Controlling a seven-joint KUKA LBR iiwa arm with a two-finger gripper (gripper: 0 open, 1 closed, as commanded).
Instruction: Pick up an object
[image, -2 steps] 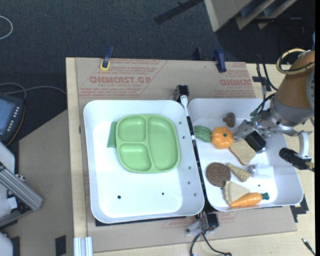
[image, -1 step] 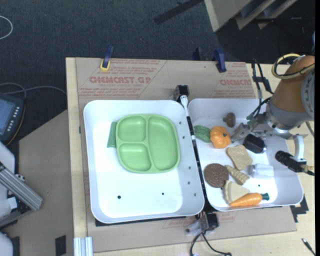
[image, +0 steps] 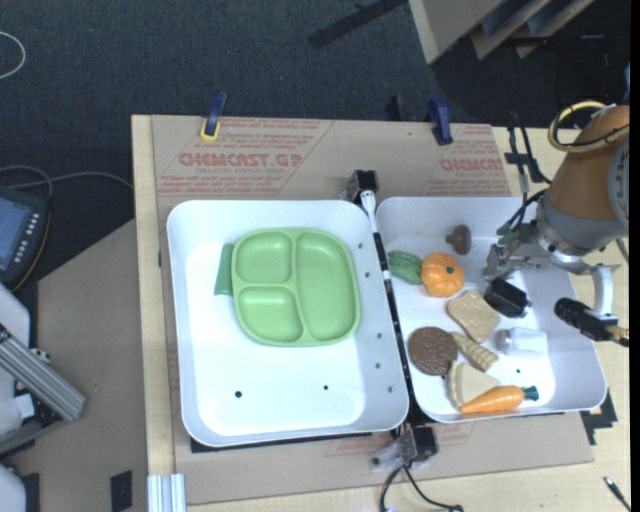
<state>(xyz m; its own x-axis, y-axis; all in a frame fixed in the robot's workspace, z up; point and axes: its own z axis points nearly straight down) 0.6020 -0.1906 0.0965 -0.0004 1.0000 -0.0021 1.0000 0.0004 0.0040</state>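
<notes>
My gripper (image: 499, 260) hangs low over the upper right part of the right bin (image: 575, 375), reaching in from the right. A small black block (image: 505, 297) lies just below it. To its left lie a brown nugget (image: 459, 238), an orange pumpkin (image: 441, 274) and a green piece (image: 405, 266). Further down are a tan cracker (image: 473, 313), a brown cookie (image: 432, 350), a white piece (image: 522, 341) and a carrot (image: 492, 400). Nothing shows between the gripper's tips.
The left bin (image: 200, 400) holds a green divided plate (image: 295, 285). A black-dotted rim (image: 385, 300) separates the two bins. A cardboard sheet (image: 300, 150) with clamps lies behind them. The arm's orange band (image: 590, 180) stands over the right bin's far right corner.
</notes>
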